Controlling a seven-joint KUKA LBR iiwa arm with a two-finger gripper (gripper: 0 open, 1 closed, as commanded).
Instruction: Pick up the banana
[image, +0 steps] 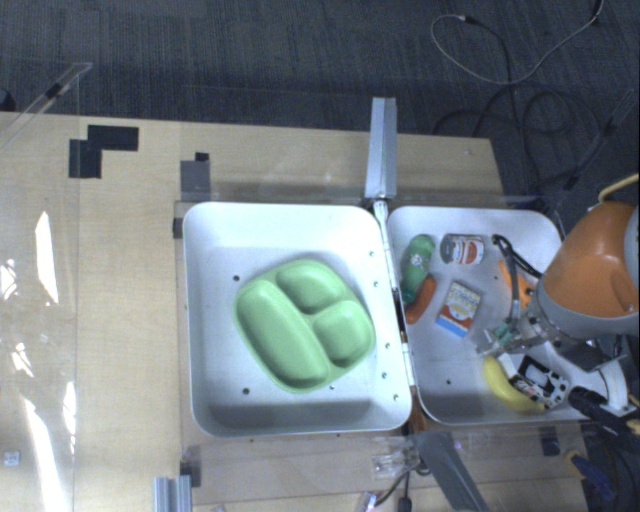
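My gripper (512, 352) low in the right bin (440, 395), banana (503, 385) just below it, finger state indeterminable.

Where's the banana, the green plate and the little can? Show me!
banana (497, 383): camera view, on its yellow curved body, bottom of the right bin.
green plate (303, 323): camera view, on the divider between its compartments, left bin.
can (462, 249): camera view, on its side, top of the right bin.
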